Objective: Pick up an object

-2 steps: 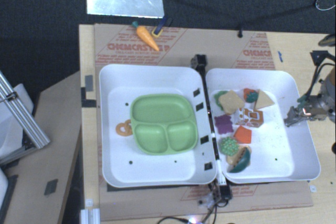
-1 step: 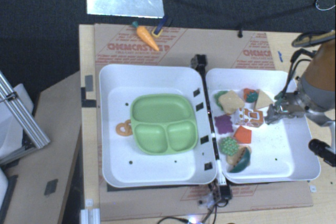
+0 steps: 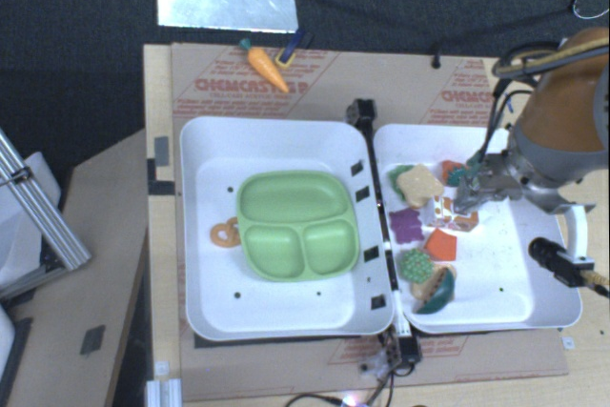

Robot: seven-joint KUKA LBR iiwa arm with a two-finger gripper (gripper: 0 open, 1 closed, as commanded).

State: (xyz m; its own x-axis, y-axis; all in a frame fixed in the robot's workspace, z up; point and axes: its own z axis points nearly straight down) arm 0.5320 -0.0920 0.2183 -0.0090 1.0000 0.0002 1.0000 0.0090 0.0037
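Observation:
The right bin (image 3: 505, 300) holds several toy foods: a tan bread-like piece (image 3: 416, 183), a purple piece (image 3: 405, 225), an orange-red block (image 3: 441, 245), a green broccoli (image 3: 416, 264), a teal and brown piece (image 3: 437, 292) and a small teal and red piece (image 3: 451, 172). My gripper (image 3: 464, 202) reaches down from the right into this bin, just right of the bread piece and above a small white and orange item (image 3: 461, 221). The arm's wrist hides the fingertips.
The left bin (image 3: 205, 157) holds a green three-compartment plate (image 3: 293, 224) and an orange pretzel-shaped toy (image 3: 225, 234) at its left. A toy carrot (image 3: 267, 67) lies on the board behind the bins. A black clip (image 3: 361, 111) sits at the bins' shared divider.

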